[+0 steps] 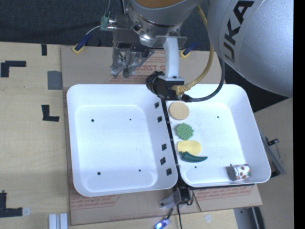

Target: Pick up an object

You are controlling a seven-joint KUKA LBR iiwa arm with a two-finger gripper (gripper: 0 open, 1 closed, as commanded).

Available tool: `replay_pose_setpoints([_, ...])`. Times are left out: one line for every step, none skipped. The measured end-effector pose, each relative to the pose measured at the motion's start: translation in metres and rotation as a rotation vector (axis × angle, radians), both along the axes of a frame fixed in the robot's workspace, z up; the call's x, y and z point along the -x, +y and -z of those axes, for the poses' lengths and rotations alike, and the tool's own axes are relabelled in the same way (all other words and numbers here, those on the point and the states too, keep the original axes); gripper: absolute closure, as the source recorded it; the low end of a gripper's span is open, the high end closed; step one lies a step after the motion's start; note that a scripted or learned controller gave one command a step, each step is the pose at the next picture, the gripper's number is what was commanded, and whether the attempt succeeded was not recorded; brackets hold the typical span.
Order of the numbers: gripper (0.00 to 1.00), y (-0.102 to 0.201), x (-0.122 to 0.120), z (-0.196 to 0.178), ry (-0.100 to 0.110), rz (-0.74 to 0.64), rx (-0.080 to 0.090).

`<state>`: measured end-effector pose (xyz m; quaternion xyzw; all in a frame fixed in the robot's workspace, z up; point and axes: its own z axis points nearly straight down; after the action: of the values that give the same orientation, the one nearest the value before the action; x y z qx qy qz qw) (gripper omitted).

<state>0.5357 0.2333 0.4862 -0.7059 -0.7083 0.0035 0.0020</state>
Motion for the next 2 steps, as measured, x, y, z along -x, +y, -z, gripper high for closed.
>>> replay_pose_setpoints([1.0,0.0004,0.0547,-0.0518,-0.01,-0.002,-0.005])
replay_pose_setpoints([0.0,0.0001,0.0522,-0.0482,-0.006,0.001,-0.001])
